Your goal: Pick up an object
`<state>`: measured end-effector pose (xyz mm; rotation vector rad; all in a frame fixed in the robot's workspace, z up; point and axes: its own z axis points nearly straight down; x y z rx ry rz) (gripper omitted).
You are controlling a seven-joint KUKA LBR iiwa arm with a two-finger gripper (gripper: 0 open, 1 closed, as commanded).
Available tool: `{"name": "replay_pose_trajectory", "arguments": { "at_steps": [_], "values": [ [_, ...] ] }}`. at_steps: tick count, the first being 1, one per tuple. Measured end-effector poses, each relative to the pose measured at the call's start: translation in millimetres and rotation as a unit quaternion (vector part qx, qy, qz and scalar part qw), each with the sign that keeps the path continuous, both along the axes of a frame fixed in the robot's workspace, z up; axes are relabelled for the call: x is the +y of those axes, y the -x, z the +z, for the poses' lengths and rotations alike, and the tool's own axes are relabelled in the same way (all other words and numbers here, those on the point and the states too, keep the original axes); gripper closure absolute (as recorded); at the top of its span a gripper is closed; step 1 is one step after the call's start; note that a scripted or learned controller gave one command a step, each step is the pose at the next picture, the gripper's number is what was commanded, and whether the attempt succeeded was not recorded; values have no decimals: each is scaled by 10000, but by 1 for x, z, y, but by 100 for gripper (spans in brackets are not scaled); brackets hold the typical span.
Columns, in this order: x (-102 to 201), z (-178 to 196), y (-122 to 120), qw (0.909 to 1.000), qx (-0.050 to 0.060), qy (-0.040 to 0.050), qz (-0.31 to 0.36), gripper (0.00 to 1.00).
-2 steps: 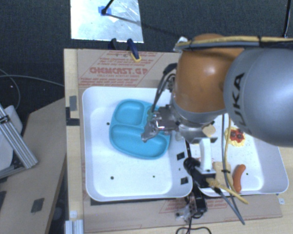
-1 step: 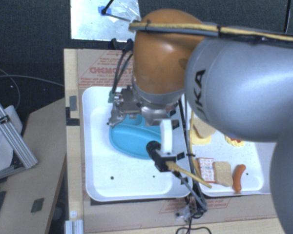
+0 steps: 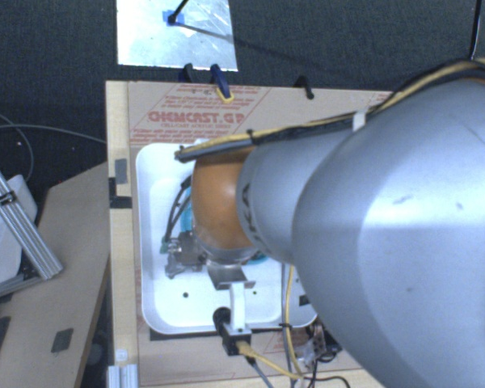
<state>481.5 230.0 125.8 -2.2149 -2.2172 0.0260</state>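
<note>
Arm (image 3: 372, 233) reaches in from the right and covers most of the table, orange band (image 3: 214, 204) sits over the middle of the left bin (image 3: 149, 217). Hand (image 3: 178, 257) is down inside that bin, low toward its near left corner, cable bundle (image 3: 176, 208) running down beside it. Can't tell if the hand is spread or pressed together, wrist blocks it from this angle. No object visible between the tips, so no confirmed grab. A sliver of something teal (image 3: 263, 257) peeks out under the wrist near the bin's middle, probably one of the objects, too hidden to say what. Bare bin floor at the near edge. Judgement: reach and descent look done, hand is at picking depth. Left to do: close on something, lift clear of the bin, verify it comes up with the hand.
</note>
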Motion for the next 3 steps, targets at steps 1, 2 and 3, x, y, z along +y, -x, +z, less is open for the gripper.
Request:
{"name": "replay_pose_trajectory", "arguments": {
  "at_steps": [1,2,3],
  "values": [
    [-36,57,-76,9999,-133,-30,-26,0],
    [-99,-31,-58,9999,-112,-41,15,0],
    [-100,-23,-57,9999,-93,-41,-3,100]
  ]
}}
